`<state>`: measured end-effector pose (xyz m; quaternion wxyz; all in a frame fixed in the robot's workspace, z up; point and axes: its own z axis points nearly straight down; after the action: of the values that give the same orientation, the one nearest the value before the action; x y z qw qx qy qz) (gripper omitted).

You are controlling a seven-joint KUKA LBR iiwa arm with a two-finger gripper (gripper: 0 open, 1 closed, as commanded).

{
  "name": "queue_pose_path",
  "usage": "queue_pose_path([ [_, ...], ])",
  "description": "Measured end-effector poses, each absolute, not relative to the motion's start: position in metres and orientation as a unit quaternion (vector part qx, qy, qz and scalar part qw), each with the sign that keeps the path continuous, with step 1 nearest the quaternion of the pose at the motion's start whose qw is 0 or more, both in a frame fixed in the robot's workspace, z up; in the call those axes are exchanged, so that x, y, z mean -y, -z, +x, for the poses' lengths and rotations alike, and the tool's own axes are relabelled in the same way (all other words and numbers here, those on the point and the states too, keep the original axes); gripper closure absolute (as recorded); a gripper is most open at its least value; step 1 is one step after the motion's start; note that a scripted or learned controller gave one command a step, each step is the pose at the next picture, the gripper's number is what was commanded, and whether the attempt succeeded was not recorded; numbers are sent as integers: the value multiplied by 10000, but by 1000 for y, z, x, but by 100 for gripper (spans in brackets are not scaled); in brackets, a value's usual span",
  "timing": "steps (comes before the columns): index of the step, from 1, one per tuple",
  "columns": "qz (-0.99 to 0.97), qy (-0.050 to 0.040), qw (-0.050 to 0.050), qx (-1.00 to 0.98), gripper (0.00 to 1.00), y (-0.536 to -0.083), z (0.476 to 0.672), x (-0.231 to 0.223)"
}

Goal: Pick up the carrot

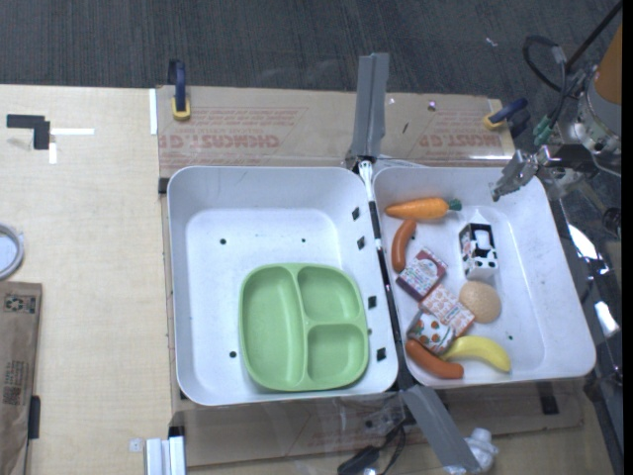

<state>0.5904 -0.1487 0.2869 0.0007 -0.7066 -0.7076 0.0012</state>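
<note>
Camera view: the smooth, tapered carrot (419,208) lies near the right bin's (554,265) far wall, open floor beside it. The hand (514,178) hovers at the far right rim; its grip state cannot be told.

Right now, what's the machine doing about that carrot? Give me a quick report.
Gripper at right bin's far right corner, nothing held. Carrot lies at bin's far end, untouched. Hot dog close beside it; path from above looks open.
</note>
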Motion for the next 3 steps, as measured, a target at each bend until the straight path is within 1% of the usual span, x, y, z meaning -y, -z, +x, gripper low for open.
queue_pose_path([
  [1,-6822,-10,1,7311,0,-246,650,108],
  [2,-6387,-7,1,7694,0,-106,659,112],
  [3,-6242,-1,-9,7812,0,-93,659,107],
])
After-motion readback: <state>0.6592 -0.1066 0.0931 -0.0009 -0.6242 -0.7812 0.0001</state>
